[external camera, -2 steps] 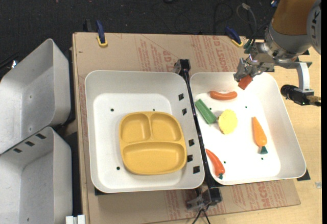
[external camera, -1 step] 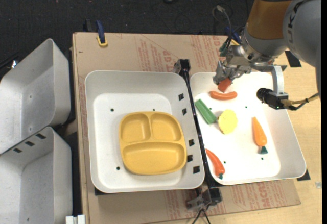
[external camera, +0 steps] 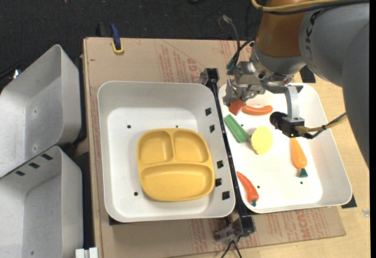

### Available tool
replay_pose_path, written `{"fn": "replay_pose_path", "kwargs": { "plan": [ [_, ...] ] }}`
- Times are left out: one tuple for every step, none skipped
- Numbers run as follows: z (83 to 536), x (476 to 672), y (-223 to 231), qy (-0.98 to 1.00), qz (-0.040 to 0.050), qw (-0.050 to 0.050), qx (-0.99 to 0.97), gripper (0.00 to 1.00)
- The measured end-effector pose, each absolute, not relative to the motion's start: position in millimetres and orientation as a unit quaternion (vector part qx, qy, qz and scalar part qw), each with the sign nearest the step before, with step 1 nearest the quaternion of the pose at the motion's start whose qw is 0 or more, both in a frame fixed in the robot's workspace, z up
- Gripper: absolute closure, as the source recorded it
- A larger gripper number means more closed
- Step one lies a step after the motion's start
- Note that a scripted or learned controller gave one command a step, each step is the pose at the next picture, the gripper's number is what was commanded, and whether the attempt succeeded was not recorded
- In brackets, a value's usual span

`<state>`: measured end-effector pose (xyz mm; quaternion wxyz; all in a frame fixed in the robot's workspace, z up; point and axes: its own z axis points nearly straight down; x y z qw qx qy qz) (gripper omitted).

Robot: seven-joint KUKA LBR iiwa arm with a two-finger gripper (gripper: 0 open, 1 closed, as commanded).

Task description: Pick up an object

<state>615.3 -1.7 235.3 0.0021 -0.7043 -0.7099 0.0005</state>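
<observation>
1. Two shallow white bins side by side on a brown bench (external camera: 154, 54): left bin (external camera: 111, 133), right bin (external camera: 329, 180).
2. In the left bin, a yellow three-compartment tray (external camera: 175, 164), lying flat near the middle.
3. In the right bin, several toy foods: an orange-red sausage (external camera: 257, 110) near the top, a green pod-like piece (external camera: 235, 129) along the left wall, a yellow lemon (external camera: 262, 140) just right of the green piece, a carrot (external camera: 298, 156) further right, and a red-orange chilli pepper (external camera: 248, 187) near the lower left corner.
4. Grey arm (external camera: 341, 33) with orange band (external camera: 288, 16) reaching in from the right, wrist over the upper part of the right bin.
5. Gripper (external camera: 238, 98) low over the upper left corner of the right bin, just above a small red piece (external camera: 235, 107) beside the sausage's left end.
6. Cannot tell whether the fingers stand apart or together; too dark and cluttered at the tip, and nothing clearly seen between them.
7. A black fitting (external camera: 286, 123) with cable just right of the lemon, above the carrot.
</observation>
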Motion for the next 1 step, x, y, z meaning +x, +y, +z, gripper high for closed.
{"fn": "replay_pose_path", "kwargs": {
  "plan": [
    [232.2,607.6,41.2,-0.71,0.0005,0.001,-0.705,1.0]
  ]
}}
